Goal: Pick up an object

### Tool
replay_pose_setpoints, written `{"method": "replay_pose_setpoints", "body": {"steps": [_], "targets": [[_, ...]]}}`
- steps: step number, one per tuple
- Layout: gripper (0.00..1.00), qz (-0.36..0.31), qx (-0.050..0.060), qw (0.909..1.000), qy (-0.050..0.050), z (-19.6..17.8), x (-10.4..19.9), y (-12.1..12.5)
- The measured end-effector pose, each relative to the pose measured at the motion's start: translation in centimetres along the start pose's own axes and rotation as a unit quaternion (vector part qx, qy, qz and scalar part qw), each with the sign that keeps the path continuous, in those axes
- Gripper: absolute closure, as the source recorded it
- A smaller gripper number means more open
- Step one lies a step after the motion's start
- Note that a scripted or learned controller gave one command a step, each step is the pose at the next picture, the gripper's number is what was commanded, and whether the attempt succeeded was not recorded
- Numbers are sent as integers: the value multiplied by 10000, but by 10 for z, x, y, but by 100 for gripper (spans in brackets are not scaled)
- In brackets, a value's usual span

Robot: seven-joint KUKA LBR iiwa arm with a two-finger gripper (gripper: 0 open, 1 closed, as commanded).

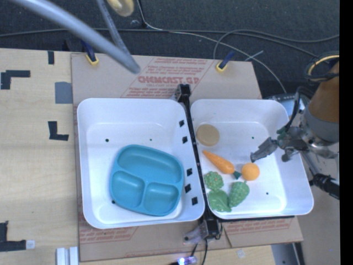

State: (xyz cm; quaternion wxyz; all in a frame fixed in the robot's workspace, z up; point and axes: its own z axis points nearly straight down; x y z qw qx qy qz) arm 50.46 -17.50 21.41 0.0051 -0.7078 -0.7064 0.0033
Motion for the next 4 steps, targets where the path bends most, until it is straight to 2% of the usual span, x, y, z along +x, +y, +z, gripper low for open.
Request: {"method": "replay_pose_setpoints", "body": {"steps": [1, 3, 4], "targets": [[0, -14, -53, 10000, -13, -5, 0, 3], [0, -13, -26, 10000, -4, 87, 9, -5], [0, -15, -57, 10000, -22, 131, 9, -5]]}}
